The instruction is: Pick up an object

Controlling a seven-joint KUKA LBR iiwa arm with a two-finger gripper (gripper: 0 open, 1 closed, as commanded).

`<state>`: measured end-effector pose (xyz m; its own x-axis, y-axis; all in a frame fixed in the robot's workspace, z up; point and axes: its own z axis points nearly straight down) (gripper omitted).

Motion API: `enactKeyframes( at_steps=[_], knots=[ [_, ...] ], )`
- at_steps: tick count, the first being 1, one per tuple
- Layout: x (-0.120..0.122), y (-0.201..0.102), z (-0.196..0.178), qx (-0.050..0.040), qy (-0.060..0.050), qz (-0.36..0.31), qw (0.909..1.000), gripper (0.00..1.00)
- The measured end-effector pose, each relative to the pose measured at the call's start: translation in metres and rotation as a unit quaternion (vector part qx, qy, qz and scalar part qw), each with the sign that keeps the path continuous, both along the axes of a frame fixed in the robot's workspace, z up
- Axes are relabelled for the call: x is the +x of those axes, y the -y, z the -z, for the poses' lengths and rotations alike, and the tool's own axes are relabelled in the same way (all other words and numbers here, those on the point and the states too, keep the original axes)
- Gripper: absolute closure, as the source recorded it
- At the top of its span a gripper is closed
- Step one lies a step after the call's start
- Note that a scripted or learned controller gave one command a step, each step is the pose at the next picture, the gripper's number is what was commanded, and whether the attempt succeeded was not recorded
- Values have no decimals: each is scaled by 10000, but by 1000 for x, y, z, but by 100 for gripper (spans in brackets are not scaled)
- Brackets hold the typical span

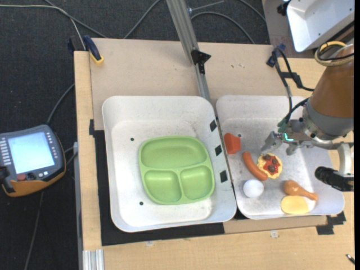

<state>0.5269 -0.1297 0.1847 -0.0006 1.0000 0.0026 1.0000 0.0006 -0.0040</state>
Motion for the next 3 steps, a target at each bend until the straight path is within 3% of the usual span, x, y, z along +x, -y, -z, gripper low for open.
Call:
enactKeyframes(
  at_steps=[1,2,3],
  knots=[
    [1,0,-1,-1,9,-2,10000,0],
    [4,1,61,3,-19,5,10000,0],
    [7,2,97,-23,42,5,10000,0]
  ],
)
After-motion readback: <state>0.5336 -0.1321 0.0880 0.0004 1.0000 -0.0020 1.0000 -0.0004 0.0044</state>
